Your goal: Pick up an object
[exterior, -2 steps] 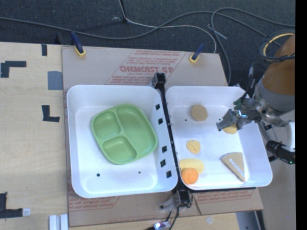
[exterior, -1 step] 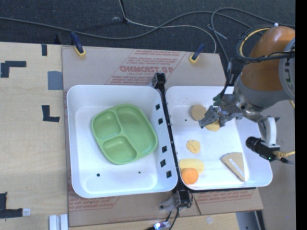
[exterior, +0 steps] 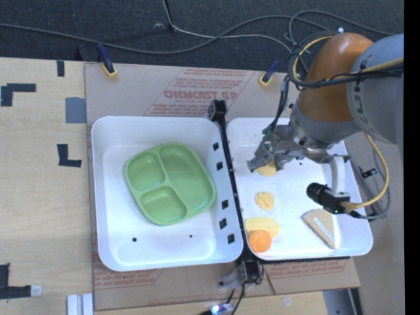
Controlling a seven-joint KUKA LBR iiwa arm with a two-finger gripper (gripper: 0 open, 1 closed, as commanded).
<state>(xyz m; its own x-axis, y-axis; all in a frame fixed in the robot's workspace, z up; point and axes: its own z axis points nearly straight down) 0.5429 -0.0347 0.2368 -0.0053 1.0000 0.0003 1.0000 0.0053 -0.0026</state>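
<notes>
the grey two-finger jaws [exterior: 266, 163] sat low in the right white bin [exterior: 354, 245], a small pale yellow lump [exterior: 267, 170] just beneath them; whether they gripped it i could not tell. judged best: close squarely, then lift slowly.

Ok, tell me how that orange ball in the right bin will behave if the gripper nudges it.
The orange ball looks round and smooth, so it would probably roll away. It lies against a yellow piece near the bin's front wall, which may stop it quickly. It seems small, likely light.
</notes>
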